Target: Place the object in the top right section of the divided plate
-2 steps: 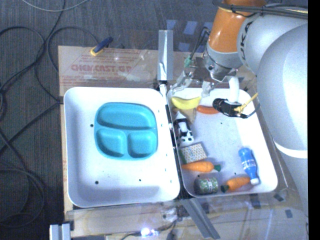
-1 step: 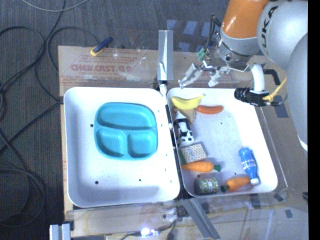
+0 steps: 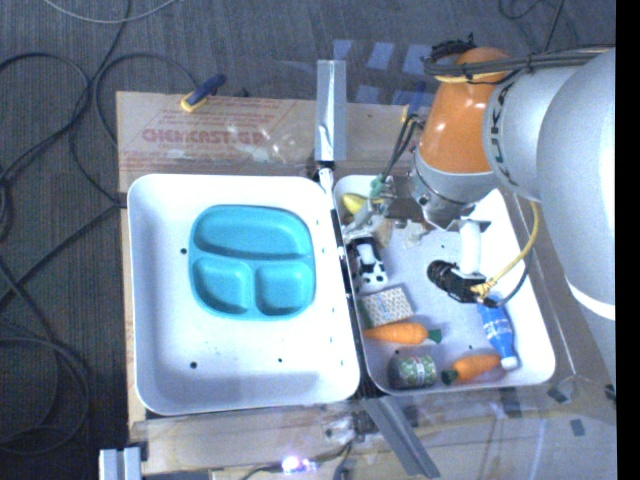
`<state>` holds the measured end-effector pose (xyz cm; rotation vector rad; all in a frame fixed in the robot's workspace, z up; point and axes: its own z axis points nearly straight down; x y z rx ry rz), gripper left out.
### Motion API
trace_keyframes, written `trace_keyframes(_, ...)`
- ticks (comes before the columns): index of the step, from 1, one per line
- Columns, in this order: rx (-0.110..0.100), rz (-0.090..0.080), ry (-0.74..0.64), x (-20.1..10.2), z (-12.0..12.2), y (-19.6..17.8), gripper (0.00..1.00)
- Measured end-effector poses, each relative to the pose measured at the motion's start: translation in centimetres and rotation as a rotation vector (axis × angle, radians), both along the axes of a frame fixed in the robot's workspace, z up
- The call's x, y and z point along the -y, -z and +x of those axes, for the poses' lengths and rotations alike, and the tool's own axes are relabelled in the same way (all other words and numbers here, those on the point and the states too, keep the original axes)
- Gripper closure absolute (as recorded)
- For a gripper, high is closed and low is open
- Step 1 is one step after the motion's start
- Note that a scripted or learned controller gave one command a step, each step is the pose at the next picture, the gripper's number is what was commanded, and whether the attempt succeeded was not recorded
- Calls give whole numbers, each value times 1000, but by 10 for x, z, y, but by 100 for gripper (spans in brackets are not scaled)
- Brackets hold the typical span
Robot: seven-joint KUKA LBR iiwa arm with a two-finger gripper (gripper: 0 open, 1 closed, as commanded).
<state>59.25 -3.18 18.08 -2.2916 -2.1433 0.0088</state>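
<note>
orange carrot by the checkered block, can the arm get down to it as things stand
Probably yes: the carrot lies uncovered in the right bin, the checkered block close above it, and the arm already hangs over that bin.

Gripper fingers hidden beneath the orange band [image 3: 462, 133]; yellow object [image 3: 353, 204] half-covered at the right bin's [image 3: 535, 358] top; arm [image 3: 570, 158] cropped at right edge.

bench [image 3: 150, 128] bears two white bins: left bin [image 3: 160, 368]; right bin [image 3: 530, 353]; touching
</note>
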Motion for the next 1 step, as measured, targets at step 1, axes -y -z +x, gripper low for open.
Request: trace_keyframes(1,0,0,1,-124,-24,0,0)
